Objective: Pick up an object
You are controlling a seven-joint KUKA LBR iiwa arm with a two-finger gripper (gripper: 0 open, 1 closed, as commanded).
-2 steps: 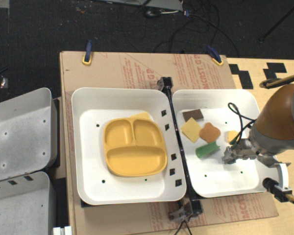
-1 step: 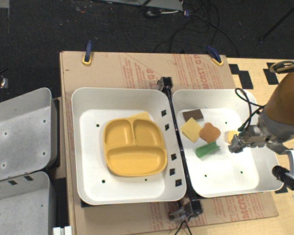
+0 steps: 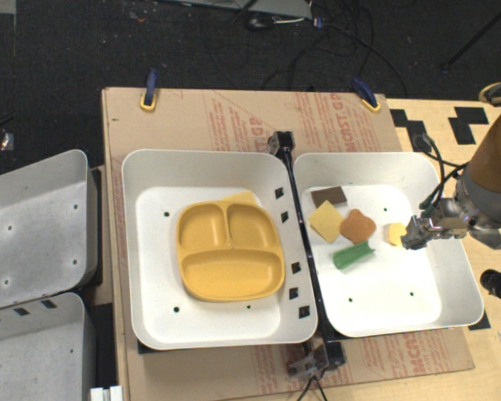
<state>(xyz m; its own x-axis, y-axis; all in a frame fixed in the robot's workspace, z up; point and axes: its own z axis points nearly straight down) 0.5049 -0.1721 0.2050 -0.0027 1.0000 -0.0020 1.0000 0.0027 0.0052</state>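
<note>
Reaching in from the right, the gripper (image 3: 411, 237) is seen just beside a small yellow block (image 3: 395, 234) in the right bin (image 3: 451, 295); finger state cannot be told

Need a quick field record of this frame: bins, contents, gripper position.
left bin: holds a yellow divided tray
right bin: holds five small items
brown block: near the bin's far wall, touching the yellow slab
yellow slab: tilted, beside the orange lump
orange lump: mid-bin, just above the green piece
green piece: lies at a slant
small yellow piece: right next to the gripper
gripper: low over the right bin, reaching in from the right; finger state unclear
</note>
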